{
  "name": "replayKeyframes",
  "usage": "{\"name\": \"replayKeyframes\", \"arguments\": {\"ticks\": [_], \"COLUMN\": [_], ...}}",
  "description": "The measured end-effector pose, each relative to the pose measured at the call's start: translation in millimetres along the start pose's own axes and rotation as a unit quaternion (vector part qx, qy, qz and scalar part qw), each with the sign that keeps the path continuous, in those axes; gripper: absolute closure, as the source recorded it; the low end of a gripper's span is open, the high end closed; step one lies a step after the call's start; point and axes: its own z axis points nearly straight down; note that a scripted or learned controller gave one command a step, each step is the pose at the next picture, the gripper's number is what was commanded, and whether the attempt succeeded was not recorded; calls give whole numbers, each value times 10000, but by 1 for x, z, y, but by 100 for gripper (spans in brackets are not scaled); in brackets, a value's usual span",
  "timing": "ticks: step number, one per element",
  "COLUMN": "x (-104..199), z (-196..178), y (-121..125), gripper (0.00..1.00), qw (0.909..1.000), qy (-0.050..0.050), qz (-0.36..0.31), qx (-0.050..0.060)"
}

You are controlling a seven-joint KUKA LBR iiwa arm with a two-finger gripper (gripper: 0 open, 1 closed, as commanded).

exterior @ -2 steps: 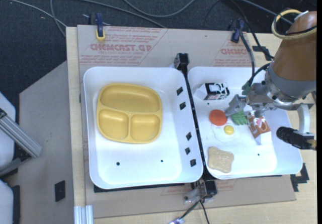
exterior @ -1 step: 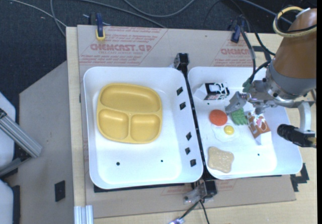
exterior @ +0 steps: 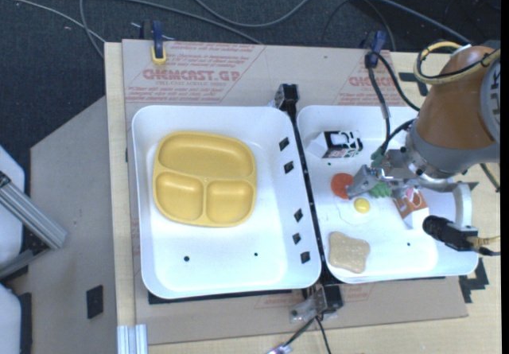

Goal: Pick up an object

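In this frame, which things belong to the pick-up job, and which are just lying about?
Job:
- gripper, over the right bin
- red object
- fried-egg toy
- tan piece
- black-and-white object

Lying about:
- yellow divided plate in the left bin
- blue clamps
- cables

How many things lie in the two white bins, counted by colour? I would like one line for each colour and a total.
Yellow: 1, the divided plate in the left bin
White with yellow: 1, the fried egg
Red: 1, the round piece
Tan: 1, the bread slice
Black and white: 1, the small packet
Orange-brown: 1, partly hidden piece
Total: 6
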Motion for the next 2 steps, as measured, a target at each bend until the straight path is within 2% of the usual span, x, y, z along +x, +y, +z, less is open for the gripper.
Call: {"name": "replayKeyframes", "arguments": {"ticks": [2], "x": [-2], "z": [80], "y": [5], "gripper": [0], "qw": [10000], "qy": [-2], "qz": [-7], "qx": [-19]}}
